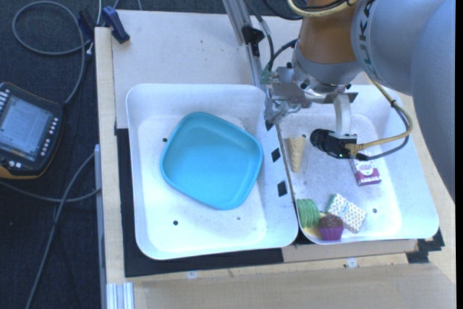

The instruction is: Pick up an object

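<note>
Low over the right bin [405, 177], the end effector [278, 112] hangs by the divider between the two bins; whether it grips anything cannot be told. Nothing looks lifted yet. A cone [296, 153] lies just below it; a small carton [367, 171] and toy foods [329, 217] sit nearby. A blue plate [211, 159] rests in the left bin [145, 177].

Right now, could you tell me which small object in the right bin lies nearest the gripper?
The pale yellow cone, just below the gripper; the pink packet, green piece and checkered block lie farther.
</note>
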{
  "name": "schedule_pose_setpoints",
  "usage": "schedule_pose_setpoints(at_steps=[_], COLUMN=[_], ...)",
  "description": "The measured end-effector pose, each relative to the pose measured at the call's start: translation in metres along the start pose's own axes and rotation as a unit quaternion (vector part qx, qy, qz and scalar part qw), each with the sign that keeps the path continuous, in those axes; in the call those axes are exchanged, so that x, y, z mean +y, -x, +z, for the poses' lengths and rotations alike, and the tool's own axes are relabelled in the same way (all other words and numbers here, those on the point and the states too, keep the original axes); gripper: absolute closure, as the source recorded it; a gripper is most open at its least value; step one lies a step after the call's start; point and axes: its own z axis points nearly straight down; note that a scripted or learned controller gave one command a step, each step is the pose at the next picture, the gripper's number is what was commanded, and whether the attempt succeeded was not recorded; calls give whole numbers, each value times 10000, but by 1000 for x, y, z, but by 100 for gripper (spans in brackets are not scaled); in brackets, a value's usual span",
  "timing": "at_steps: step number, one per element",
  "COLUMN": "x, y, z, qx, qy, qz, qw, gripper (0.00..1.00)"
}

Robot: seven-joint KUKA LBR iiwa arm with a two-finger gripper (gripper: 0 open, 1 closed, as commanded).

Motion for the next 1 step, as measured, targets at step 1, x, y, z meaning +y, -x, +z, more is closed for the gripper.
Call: schedule_pose_setpoints(at_steps=[1], x=[-16], y=[-48], z=[-15], qx=[2], qy=[7], qz=[2], qw=[10000], gripper=[100])
